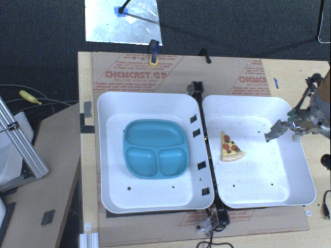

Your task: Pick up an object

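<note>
Yellow pizza slice [230, 148] points up, crust toward viewer

Light is bright and even, falling from above. The two white bins [155, 99] come close to washing out, though their rims stay readable. Shadows are soft and short: a faint one lies along the inner wall of the left bin. The silver sheet [123, 13] at the far left shows patchy glare. The dark floor [41, 35] around the surface looks grainy. Focus is moderate overall, and fine detail at the right edge is slightly smeared.
</note>
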You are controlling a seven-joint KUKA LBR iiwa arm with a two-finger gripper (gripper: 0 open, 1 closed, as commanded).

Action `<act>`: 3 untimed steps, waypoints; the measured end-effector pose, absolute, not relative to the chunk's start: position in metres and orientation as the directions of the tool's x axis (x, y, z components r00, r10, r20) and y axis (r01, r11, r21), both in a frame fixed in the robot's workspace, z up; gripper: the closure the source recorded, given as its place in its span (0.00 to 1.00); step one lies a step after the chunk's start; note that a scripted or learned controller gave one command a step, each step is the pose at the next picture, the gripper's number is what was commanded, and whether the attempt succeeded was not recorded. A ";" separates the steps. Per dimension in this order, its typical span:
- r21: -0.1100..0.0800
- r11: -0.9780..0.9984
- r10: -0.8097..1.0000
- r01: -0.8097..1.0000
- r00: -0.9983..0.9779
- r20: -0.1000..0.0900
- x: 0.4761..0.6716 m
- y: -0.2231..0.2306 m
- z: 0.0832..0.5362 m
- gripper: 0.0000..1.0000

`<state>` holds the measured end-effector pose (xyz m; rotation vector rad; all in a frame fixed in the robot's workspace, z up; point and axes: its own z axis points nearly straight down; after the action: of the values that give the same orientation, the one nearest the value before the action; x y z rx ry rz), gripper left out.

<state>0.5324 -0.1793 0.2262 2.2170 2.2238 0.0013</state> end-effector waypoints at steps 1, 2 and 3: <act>-0.005 0.005 1.000 1.000 -0.005 0.002 0.556 -0.177 0.087 0.00; 0.000 0.001 1.000 1.000 -0.001 0.000 0.544 -0.186 0.084 0.00; 0.004 0.002 1.000 1.000 -0.002 -0.001 0.546 -0.185 0.096 1.00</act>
<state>0.5457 -0.1855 0.0956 2.2164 2.2213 0.0035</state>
